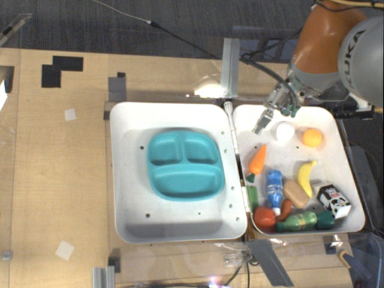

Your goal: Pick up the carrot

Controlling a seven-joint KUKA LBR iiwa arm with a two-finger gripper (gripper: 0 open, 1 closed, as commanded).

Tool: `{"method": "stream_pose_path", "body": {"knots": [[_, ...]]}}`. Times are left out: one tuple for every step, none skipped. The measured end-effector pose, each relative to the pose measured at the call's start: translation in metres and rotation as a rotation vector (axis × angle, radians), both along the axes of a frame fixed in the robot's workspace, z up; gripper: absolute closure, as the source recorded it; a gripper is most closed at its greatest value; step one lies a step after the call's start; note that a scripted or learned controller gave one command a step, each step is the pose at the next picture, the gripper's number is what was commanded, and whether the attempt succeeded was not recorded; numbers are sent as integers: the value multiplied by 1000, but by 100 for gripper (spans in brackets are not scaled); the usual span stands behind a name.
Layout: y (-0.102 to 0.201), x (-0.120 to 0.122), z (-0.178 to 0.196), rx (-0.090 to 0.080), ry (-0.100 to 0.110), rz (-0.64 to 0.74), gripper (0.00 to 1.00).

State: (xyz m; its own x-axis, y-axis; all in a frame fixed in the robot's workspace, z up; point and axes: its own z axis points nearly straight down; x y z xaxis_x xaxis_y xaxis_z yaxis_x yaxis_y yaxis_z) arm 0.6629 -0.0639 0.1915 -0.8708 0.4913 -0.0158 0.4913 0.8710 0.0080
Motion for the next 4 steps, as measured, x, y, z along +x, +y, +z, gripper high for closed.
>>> {"method": "stream_pose_path", "body": {"knots": [[-26,-51,-102,0,3,10,0],[-21,-78,-102,2,2,-129,0],[-25,-126,-102,8,-1,-432,0],[-24,-123,-89,10,-9,-426,100]]}}
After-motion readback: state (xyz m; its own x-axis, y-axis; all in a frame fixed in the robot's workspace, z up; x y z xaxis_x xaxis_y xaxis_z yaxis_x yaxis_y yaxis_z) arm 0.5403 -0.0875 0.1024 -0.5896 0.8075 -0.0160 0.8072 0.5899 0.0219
